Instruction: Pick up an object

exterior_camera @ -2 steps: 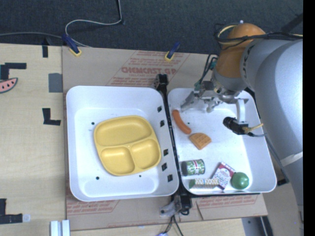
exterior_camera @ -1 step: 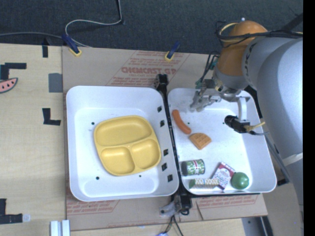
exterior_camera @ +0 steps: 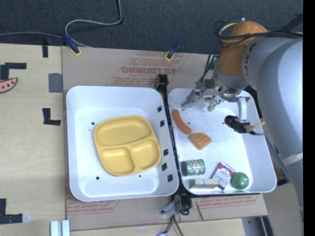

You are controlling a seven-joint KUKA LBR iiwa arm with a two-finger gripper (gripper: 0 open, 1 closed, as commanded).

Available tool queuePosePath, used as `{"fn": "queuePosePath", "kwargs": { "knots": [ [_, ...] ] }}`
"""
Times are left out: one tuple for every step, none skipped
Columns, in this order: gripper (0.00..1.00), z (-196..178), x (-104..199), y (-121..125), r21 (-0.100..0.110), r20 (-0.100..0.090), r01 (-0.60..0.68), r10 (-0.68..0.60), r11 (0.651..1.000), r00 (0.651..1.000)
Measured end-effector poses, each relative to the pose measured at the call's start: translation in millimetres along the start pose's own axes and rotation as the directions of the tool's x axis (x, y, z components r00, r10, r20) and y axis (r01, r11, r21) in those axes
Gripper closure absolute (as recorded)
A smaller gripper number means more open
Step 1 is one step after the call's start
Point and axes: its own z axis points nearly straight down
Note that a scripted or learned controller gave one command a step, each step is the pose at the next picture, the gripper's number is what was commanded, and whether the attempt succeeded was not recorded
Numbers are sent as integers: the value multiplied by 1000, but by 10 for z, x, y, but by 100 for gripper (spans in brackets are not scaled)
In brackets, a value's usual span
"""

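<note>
overhead, the gripper (exterior_camera: 199,102) hangs with fingers spread and grasping nothing over the right bin (exterior_camera: 256,154), just above the sausage (exterior_camera: 181,122) — still the approach step — next it must lower and close.

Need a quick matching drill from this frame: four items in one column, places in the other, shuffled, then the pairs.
Items:
1. yellow tray
2. green ball
3. sausage
4. can

Places:
A. right bin, near corner
B. left bin
C. right bin, by the divider, far half
D. right bin, by the divider, near half

Pairs: 1-B, 2-A, 3-C, 4-D
</note>
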Motion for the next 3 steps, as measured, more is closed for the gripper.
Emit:
{"fn": "queuePosePath", "kwargs": {
  "knots": [
    [0,284,79,-456,-1,2,-6,6,1000,1000],
    [100,189,83,-452,-2,2,-5,5,1000,1000],
    [0,190,83,-453,-2,2,-5,5,1000,1000]
  ]
}}
